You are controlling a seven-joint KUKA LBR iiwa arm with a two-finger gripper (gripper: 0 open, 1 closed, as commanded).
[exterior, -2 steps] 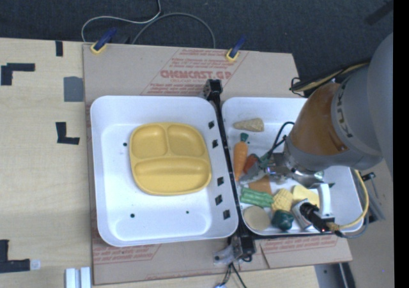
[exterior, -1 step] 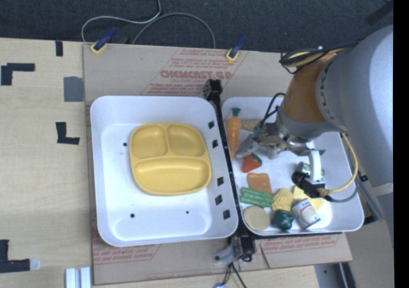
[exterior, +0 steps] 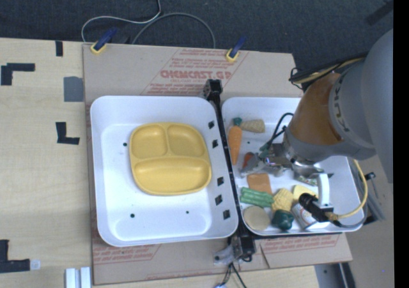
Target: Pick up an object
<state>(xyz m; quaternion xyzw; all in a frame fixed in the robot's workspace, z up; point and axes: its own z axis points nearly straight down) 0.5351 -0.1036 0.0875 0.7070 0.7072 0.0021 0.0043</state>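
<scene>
Camera view: smooth yellow divided plate point(exterior: 170, 158) lies in left white bin point(exterior: 102, 172). Tool point(exterior: 259, 159) sits low among small toy foods point(exterior: 255, 181) in right bin point(exterior: 354, 181); its opening cannot be told.

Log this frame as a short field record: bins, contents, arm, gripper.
left bin: holds a yellow divided plate, lying flat
right bin: holds small toy foods
items in right bin: carrot, corn cob, green vegetable, orange slab, tan round piece, dark green piece
arm: reaches in from the right, over the right bin
gripper: low among the items beside the carrot
grasp: cannot tell from this view
base: cardboard sheet under both bins, clipped at the top
</scene>
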